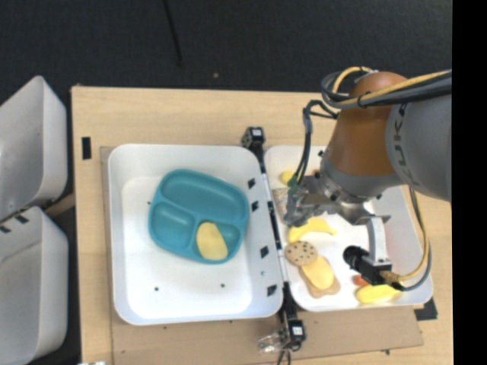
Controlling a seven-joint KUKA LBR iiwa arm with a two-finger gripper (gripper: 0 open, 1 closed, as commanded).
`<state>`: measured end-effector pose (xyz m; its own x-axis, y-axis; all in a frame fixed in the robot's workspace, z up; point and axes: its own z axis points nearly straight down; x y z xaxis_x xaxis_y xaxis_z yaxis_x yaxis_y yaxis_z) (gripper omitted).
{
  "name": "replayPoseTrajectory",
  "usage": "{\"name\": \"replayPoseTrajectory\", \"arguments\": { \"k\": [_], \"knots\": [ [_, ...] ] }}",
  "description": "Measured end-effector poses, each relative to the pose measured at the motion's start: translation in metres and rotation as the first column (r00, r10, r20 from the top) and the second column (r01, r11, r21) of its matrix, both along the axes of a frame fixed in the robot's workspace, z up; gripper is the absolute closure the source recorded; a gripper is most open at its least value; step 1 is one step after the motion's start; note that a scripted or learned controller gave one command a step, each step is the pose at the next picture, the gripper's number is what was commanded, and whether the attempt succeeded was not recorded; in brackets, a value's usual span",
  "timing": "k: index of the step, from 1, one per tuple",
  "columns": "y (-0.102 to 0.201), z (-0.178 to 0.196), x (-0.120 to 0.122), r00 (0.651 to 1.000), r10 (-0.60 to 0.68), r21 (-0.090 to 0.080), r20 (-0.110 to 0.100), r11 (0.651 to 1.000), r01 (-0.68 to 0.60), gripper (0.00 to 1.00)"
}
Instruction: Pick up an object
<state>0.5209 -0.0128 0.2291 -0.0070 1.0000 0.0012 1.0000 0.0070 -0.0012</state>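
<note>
I am looking down on the tabletop (91,219), which is carrying two shallow white bins side by side. The left bin (129,280) is sitting toward nine o'clock from the centre of the view, and the right bin (407,211) toward three o'clock.

In the left bin a teal divided plate (190,207) is lying flat near the middle, and a pale yellow oval object (211,242) is resting in the plate's compartment at about five o'clock.

The arm (373,139) is reaching in from three o'clock, its grey body and orange band hanging over the upper half of the right bin, with cables looping around it. The gripper (298,204) is sitting low over the left side of the right bin, close to the divider between the bins. I cannot tell how its fingers are standing, since the wrist and cables are covering them from my angle, and I am seeing nothing clearly between them.

The things to pick are lying in the right bin. A yellow banana-shaped piece (316,226) is lying just at five o'clock from the gripper. A round tan cookie with dark dots (300,254) is lying at six o'clock from the gripper, touching an orange-tan bread-like piece (319,274) that is stretching toward five o'clock. A small yellow object (377,293) is sitting near the bin's lower right edge, beside a black part of the arm's fittings (358,258). Another small yellow bit (287,177) is peeking out at twelve o'clock from the gripper.
</note>
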Motion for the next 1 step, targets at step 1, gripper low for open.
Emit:
{"name": "replayPoseTrajectory", "arguments": {
  "k": [1],
  "knots": [
    [0.0531,-0.0043,-0.0105,1.000,0.000,0.000,0.000,1.000,0.000,1.00]
  ]
}}
